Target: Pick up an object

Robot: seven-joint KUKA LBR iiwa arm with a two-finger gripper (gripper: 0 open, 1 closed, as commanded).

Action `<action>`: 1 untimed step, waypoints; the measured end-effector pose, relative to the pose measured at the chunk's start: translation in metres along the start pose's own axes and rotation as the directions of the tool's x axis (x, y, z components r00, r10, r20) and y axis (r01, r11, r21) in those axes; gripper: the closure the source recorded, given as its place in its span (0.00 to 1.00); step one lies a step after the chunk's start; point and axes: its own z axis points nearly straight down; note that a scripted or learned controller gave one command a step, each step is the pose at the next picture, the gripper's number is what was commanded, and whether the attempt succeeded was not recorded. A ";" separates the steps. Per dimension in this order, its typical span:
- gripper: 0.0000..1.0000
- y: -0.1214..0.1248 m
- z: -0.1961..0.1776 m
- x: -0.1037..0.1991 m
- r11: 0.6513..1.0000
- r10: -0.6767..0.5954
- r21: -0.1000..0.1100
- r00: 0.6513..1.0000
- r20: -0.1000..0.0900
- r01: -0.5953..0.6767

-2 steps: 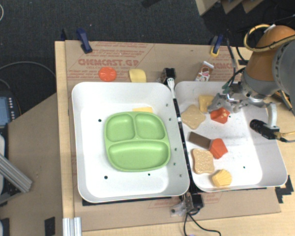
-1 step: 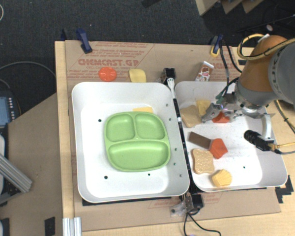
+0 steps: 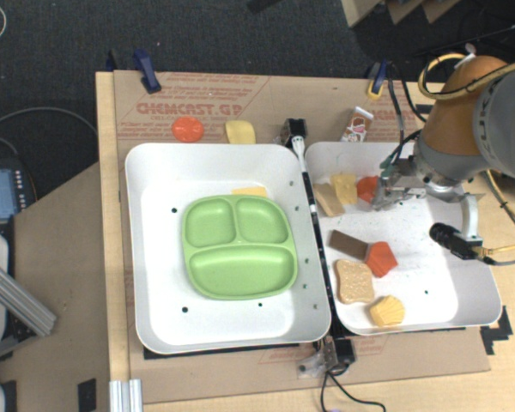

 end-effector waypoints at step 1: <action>0.00 0.000 0.001 0.000 1.000 0.001 0.001 1.000 0.000 -0.001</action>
